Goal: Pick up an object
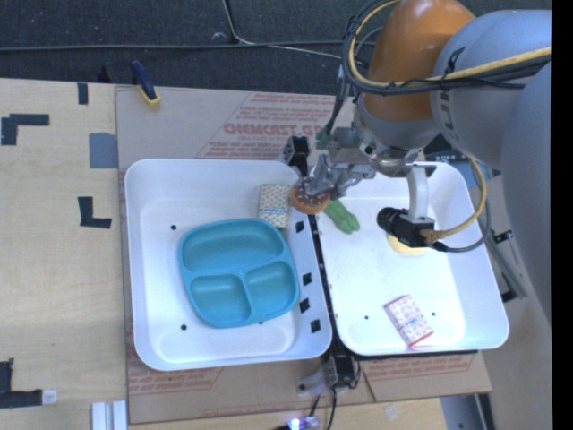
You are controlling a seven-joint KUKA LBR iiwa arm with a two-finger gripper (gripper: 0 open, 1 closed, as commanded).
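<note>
While the arm [510, 88] reaches in from three o'clock, its gripper [313, 186] hangs right over a small brown disc [307, 203]. The disc sits on the divide between the two bins, at about two o'clock in the left bin [152, 240]. From where I stand the tool's tip and the disc run together, so I cannot tell how far open it is or whether it has hold of anything. The disc looks flat, light and fairly stiff, so I would pinch it across its width by the rim. Perched on that divide, a nudge could tip it into either bin. A green piece [342, 216] lies just beside it at four o'clock, in the right bin [448, 285], and it looks softer and more rubbery. A small patterned box [273, 204] sits near the disc at nine o'clock, above the blue plate [237, 271]. Well apart, at six o'clock in the right bin, lies a pink packet [409, 319].
</note>
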